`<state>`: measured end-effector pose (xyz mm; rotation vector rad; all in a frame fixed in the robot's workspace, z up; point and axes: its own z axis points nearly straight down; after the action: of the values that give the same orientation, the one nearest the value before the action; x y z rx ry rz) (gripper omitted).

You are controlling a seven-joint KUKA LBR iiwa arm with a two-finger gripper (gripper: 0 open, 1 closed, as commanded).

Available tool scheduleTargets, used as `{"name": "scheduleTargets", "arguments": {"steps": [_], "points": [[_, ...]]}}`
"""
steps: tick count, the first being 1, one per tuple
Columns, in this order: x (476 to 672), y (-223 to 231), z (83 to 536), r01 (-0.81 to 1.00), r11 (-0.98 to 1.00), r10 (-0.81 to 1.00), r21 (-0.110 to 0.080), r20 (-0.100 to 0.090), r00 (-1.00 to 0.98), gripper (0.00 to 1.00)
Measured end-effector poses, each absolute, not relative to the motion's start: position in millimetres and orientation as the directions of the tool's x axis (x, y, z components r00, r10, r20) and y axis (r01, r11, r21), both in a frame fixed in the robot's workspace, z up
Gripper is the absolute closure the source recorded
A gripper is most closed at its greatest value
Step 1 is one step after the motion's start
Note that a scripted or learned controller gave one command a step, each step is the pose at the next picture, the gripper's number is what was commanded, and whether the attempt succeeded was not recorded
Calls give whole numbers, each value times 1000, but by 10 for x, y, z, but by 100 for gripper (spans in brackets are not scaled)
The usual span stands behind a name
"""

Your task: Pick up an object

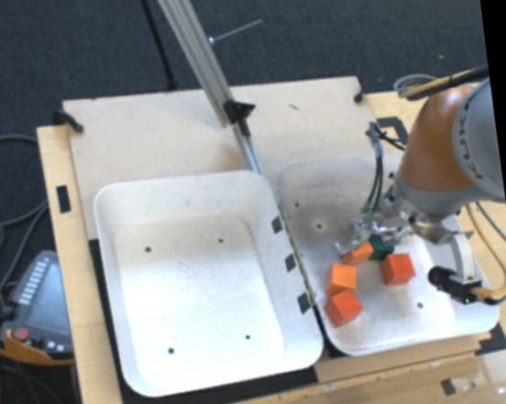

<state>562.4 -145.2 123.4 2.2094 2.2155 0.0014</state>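
The gripper (pixel 370 244) is down among the orange blocks (pixel 342 277) at the grasping step; its opening cannot be told. Next comes closing and lifting.

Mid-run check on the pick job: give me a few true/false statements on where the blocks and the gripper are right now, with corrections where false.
1. All the orange blocks lie in the right bin. True.
2. The gripper is over the left bin. False: it is low in the right bin, by the orange block and a green piece.
3. The block is stacked on another. False: it sits alone on the bin floor.
4. Two blocks and lie close together near the bins' divide. True.
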Motion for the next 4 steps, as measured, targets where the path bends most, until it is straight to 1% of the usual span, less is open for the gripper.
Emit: {"name": "scheduleTargets", "arguments": {"steps": [1,2,3,4], "points": [[5640,-1459,1373,1000,-2,1000,14,-5,2,100],[5641,-1456,1372,1000,-3,1000,14,-5,3,0],[5640,-1456,1370,1000,-4,1000,15,-5,4,0],[5631,-1412,1001,1000,-5,1000,7,-5,5,0]]}}
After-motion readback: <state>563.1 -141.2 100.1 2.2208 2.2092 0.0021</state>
